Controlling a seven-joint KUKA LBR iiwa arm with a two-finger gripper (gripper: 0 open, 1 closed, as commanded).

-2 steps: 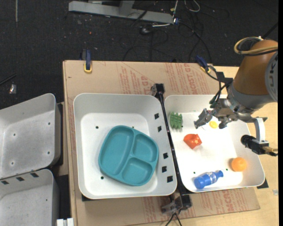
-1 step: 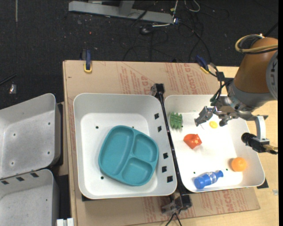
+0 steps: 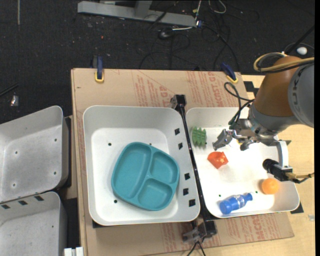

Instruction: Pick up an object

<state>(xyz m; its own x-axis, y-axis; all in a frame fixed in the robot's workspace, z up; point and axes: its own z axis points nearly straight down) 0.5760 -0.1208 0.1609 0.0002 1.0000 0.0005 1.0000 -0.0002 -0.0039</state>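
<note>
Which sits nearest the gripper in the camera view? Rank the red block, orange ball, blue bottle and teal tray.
From the gripper:
1. Red block, just below-left of it.
2. Orange ball, right bin's lower right.
3. Blue bottle, along the bottom wall.
4. Teal tray, left bin.

Dark speckled floor (image 3: 40, 45) surrounding my worktop (image 3: 135, 85), brown board lying on it, clamps (image 3: 98, 68) gripping far edge. Cables (image 3: 210, 30) trailing across floor beyond. Grey metal bar (image 3: 135, 12) lying at top. White perforated panels (image 3: 30, 150) sitting at left.
</note>
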